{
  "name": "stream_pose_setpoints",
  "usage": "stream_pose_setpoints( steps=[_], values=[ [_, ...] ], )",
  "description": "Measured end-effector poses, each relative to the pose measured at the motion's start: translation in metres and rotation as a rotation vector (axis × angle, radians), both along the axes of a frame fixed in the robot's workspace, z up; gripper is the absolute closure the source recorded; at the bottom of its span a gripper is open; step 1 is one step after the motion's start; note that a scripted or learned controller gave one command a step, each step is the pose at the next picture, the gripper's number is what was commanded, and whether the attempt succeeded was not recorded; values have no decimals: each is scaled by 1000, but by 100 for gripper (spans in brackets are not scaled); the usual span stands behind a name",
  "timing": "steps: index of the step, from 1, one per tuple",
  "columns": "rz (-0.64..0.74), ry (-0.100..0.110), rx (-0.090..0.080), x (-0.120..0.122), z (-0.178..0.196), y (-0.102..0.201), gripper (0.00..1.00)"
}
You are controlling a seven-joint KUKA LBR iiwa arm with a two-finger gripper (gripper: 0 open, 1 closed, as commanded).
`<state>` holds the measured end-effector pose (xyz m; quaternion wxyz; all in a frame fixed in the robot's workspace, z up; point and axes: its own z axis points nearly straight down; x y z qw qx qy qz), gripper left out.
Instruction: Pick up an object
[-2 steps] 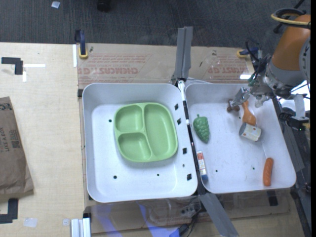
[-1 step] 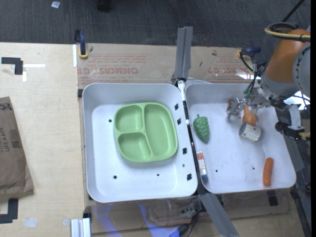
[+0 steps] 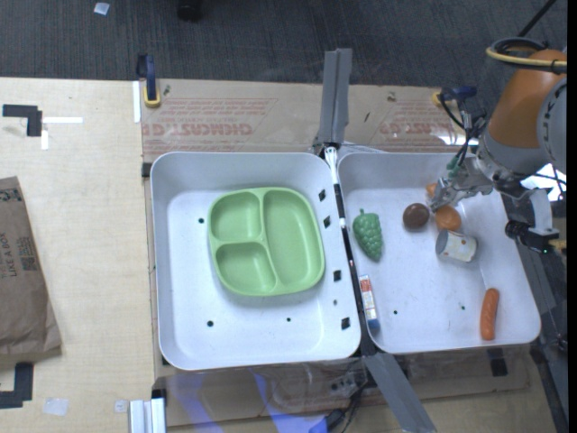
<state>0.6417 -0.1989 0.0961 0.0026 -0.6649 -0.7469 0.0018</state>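
The right bin holds a green bunch of grapes, a brown ball, an orange round fruit, a grey-white cup on its side and an orange carrot. My gripper hangs low in the bin's back right part, right above the orange fruit and just right of the brown ball. A small orange bit shows at its left side. Nothing is visibly held.
The left bin carries a green three-compartment plate. A thin red-and-white tube lies along the right bin's left wall. A brown paper bag lies on the bench at far left.
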Motion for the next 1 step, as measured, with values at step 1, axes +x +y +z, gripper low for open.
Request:
stream_pose_setpoints(
  steps=[1],
  values=[
    [0, -3, -1, -3, 92, 44, 100]
  ],
)
